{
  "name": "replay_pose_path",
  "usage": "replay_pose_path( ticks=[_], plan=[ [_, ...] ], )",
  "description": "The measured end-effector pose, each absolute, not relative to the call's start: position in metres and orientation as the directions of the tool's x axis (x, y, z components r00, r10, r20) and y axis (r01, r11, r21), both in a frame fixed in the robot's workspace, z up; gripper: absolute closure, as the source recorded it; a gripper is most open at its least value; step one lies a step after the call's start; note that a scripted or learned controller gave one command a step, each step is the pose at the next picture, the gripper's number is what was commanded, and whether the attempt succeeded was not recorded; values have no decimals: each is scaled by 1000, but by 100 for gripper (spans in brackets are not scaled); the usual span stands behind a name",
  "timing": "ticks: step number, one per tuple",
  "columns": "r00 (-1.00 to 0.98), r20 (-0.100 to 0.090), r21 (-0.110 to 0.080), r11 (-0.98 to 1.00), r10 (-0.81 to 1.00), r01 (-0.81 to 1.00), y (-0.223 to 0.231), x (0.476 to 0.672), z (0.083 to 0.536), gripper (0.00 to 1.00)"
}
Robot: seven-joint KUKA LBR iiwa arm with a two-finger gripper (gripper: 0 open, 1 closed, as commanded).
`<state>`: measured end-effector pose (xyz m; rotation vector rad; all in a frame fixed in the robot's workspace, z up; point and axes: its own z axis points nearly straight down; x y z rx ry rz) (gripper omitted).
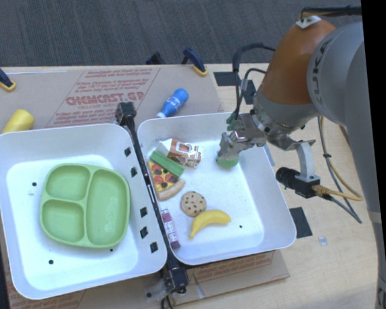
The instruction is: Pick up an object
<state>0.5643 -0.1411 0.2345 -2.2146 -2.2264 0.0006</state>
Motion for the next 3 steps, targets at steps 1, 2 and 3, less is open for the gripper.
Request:
replay_pose_path(
  ticks=[1,2,3],
  plan=[
    [-4,1,-2,4,1000,1000,-152,518,252,100],
    [-7,0,-3,7,1000,1000,-127,504,247,100],
    [-6,0,-3,6,1000,1000,-127,504,247,0]
  ],
)
